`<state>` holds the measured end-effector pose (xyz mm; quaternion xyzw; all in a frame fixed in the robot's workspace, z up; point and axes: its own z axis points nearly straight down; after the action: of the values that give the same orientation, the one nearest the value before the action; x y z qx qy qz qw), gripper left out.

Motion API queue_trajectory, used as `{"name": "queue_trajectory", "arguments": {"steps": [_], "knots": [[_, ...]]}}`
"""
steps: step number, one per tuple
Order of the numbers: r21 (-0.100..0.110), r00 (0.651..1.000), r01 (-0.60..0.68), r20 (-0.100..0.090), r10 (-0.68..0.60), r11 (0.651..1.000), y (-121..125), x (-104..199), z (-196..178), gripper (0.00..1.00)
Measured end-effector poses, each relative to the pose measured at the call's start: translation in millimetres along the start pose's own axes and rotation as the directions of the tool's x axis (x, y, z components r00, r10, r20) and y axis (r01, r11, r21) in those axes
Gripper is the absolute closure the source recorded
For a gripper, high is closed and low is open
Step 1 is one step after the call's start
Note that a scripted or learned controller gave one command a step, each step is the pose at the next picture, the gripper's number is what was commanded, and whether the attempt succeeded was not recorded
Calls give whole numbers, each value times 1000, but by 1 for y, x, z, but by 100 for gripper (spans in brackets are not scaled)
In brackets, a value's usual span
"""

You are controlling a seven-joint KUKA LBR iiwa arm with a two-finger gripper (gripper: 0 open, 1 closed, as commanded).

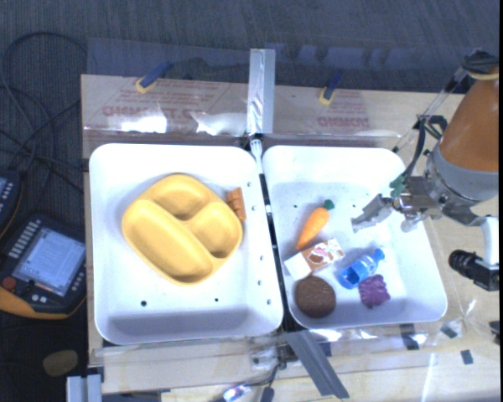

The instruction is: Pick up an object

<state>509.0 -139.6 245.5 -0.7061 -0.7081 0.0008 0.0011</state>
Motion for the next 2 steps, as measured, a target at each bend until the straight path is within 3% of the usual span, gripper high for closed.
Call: {"name": "queue_trajectory", "arguments": {"steps": [1,2], "knots": [[0,974,-227,0,227,974,-23,5,10,0],[-27,978,-207,-3,207,978,-16,-3,128,0]]}}
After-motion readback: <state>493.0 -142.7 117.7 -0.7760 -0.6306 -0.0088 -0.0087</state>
